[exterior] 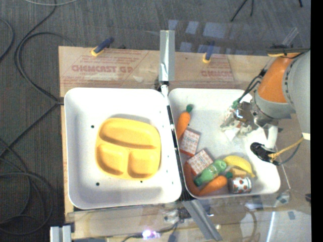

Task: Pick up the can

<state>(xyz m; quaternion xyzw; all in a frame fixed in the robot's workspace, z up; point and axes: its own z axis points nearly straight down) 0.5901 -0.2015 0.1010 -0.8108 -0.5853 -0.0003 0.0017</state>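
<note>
Yellow plastic, a divided tray (129, 147), sits in the left bin (75, 110). Everything else lies in the right bin (212, 110), and I'll place things from that tray. The can (240, 184) rests far to its right, at the near corner, touching a banana (238, 163) and a carrot (214, 185). The gripper (237, 119) hangs farther back, above bare floor, well apart from the can; whether it is clenched or released, I cannot tell.

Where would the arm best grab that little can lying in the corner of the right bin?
Probably from above, fingers closing across the round sides of the can. It lies on its side near the near wall of the right bin, with a carrot on one side and a banana just behind, so the top looks freest.
</note>
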